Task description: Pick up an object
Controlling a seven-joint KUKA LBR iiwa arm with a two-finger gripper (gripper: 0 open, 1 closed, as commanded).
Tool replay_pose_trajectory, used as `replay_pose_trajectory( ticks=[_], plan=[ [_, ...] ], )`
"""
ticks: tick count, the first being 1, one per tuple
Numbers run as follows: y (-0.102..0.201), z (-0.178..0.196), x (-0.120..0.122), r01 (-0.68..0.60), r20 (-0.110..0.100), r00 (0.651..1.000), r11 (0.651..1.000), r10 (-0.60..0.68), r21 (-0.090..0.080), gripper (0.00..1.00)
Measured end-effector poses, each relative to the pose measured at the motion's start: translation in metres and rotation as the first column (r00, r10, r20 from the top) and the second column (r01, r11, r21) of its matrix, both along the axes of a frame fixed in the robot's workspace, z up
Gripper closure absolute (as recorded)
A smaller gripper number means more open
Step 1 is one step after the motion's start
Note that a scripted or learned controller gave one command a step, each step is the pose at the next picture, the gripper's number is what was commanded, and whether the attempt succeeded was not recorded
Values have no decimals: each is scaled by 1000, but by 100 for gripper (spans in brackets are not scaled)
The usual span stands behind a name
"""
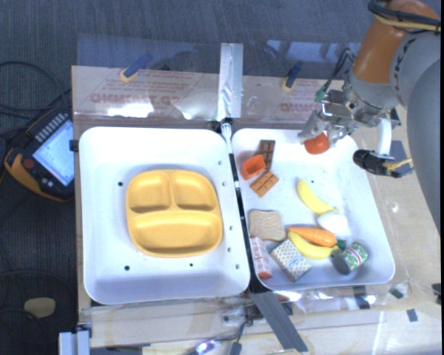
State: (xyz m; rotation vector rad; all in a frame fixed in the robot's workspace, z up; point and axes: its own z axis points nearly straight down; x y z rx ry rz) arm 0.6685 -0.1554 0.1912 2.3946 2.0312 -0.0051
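**Red piece at the end effector, over the right bin's far corner**

Two shallow white bins sit side by side on the surface. The left bin (103, 272) carries one thing: a yellow divided tray (175, 211) with three compartments. The right bin (370, 220) carries about a dozen small play-food pieces: one brown chocolate bar (266, 152), one orange block (252, 166), one brown wafer (264, 184), one yellow banana (312, 197), one white egg (333, 222), one slice of toast (266, 225), one orange carrot (314, 235) lying across a second yellow piece (311, 249), one patterned cube (291, 260), one green can (351, 257) and one red-and-white packet (260, 259) against the bin's left wall.

The packet is partly tucked under the toast and cube, so its shape is hard to make out. The yellow piece is half covered by the carrot.

The end effector (327, 129) hangs over the far right corner of the right bin. A red rounded object (317, 144), perhaps a tomato, sits right at its tip. The fingers are too small and cluttered to read; I cannot tell whether they are apart or clamped on the red object.
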Motion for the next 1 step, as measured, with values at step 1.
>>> replay_pose_trajectory(
  ticks=[1],
  plan=[
    [8,37,0,74,0,997,997,-74,1,100]
  ],
)
